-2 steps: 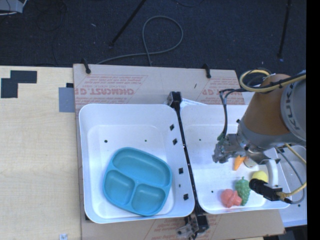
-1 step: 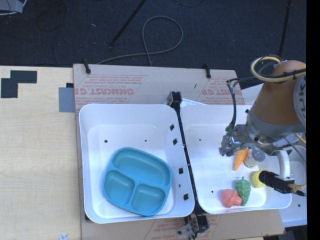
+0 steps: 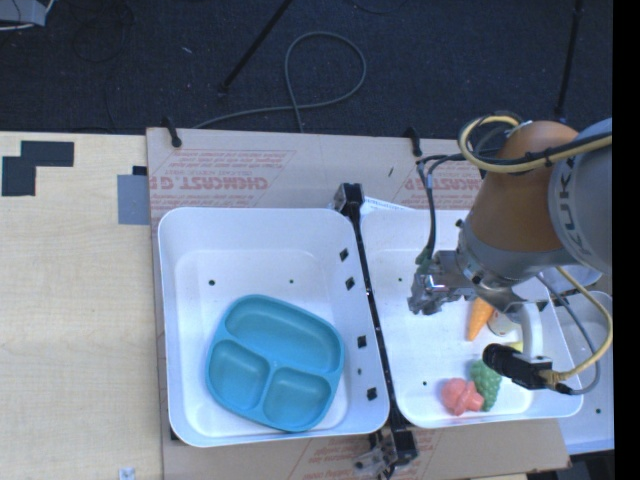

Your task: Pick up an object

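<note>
Nearest the camera, in the right bin (image 3: 420,408), a pink lump (image 3: 461,396) lay touching a green piece (image 3: 488,382) by the front wall. Just behind them an orange carrot-shaped toy (image 3: 480,317) stood tilted beneath the arm's wrist. The pincer (image 3: 428,294) hung over that bin's middle, near the carrot; how far it was open could not be told. In the left bin (image 3: 185,268) sat a blue divided tray (image 3: 274,360). Cardboard covered the table (image 3: 70,308) beyond.

One fixed camera looks down at a slant on both bins (image 3: 180,268), arm (image 3: 540,208) entering from right
</note>
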`<state>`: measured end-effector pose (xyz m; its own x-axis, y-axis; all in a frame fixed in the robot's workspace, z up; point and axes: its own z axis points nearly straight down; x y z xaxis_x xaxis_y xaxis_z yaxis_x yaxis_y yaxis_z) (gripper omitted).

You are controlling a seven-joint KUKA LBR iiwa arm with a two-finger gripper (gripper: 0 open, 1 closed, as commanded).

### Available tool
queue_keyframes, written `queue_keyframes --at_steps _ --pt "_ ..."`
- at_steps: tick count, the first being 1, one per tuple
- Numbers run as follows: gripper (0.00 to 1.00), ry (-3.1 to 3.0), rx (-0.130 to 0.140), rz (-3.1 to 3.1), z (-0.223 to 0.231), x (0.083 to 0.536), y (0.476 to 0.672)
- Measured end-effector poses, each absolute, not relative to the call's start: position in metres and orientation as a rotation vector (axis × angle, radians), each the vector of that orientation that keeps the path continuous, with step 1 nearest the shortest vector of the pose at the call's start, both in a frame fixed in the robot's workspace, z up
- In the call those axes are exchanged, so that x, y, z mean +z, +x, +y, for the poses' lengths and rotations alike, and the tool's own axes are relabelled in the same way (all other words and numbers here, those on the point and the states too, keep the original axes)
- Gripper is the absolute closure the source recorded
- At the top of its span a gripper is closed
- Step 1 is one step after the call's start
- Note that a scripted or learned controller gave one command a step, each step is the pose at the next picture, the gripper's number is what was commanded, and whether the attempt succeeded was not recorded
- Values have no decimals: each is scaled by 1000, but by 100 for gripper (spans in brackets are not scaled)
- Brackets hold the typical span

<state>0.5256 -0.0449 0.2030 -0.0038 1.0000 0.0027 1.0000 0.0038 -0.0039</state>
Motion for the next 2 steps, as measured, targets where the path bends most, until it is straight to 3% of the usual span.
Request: queue_keyframes --at_steps 2 --pt "100 -2214 3 -2223 74 200 545"
